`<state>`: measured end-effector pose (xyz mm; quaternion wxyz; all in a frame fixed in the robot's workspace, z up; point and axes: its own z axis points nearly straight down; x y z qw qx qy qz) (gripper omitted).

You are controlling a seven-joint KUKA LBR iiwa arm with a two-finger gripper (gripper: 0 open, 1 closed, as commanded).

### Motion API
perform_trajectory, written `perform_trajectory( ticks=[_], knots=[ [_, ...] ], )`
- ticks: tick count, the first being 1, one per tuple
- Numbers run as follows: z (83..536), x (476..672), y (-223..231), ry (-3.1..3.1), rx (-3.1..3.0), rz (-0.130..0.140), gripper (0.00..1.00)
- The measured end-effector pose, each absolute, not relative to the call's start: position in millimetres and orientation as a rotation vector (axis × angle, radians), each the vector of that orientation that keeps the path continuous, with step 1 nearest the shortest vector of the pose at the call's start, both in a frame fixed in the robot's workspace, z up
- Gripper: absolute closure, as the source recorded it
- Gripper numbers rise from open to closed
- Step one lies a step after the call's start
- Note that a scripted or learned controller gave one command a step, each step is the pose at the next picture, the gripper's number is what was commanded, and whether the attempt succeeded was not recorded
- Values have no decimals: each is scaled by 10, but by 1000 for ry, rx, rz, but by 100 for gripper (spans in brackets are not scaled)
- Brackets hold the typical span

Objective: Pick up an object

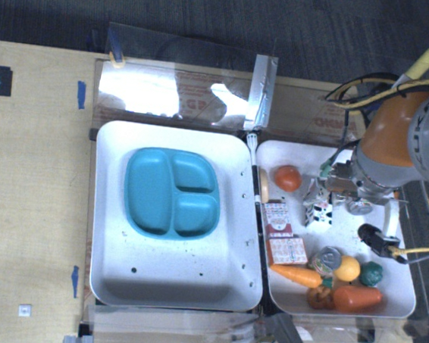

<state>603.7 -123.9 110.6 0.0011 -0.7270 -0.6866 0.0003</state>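
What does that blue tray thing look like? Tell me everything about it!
The blue tray is turquoise and looks like smooth plastic, with rounded corners. It is split into three compartments: one long one on its left and two smaller ones on its right. Nothing lies in them. It rests flat and upright on the floor of the left white bin, a little above the middle, touching only the bin.

Light wood bench [20,207], dark carpet floor [216,7].
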Motion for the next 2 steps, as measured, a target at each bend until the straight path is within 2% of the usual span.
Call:
perform_trajectory(
  ticks=[1, 2],
  knots=[
    [1372, 5541, -1599, -2202, -2239, 2, 100],
    [2137, 5678, -1358, -2114, -2332, -8, 100]
  ],
)
